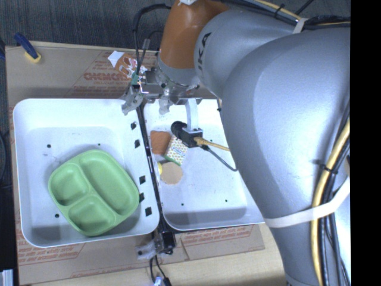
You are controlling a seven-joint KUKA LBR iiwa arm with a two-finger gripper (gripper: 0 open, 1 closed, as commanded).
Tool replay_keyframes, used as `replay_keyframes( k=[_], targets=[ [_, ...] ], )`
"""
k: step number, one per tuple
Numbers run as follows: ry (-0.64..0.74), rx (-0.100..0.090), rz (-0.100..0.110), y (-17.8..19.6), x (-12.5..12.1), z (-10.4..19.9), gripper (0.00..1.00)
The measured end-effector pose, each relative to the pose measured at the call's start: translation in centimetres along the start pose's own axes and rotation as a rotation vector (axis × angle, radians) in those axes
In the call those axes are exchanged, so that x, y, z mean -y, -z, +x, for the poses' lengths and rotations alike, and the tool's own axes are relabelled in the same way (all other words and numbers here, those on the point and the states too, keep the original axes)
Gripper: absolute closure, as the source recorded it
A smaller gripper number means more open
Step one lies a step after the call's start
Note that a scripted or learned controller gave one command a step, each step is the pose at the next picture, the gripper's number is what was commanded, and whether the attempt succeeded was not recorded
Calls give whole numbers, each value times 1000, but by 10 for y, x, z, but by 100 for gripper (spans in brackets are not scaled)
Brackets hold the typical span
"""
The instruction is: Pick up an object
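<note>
Gripper [147,105] above divider between bins; green tray [93,190] well apart.

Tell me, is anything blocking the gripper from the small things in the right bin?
Nothing visible does. The gripper hangs at the bin's far left corner, above the brown block, patterned piece and tan disc, which lie uncovered.

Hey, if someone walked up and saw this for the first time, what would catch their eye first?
Probably the big grey arm with its orange band, which covers much of the view's right side and reaches over the right bin. Next, the bright green divided plate lying in the left bin. Then the small cluster of objects by the right bin's left wall.
</note>
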State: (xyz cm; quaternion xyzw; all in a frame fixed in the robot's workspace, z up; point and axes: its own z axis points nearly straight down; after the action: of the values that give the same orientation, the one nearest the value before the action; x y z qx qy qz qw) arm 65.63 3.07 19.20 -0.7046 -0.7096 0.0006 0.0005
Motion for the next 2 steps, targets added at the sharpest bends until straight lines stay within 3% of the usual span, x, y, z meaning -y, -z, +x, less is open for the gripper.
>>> replay_keyframes(
  k=[1,2],
  targets=[
    [4,0,6,-103,1,156,0],
    [6,0,-11,-98,60,188,0]
  ],
)
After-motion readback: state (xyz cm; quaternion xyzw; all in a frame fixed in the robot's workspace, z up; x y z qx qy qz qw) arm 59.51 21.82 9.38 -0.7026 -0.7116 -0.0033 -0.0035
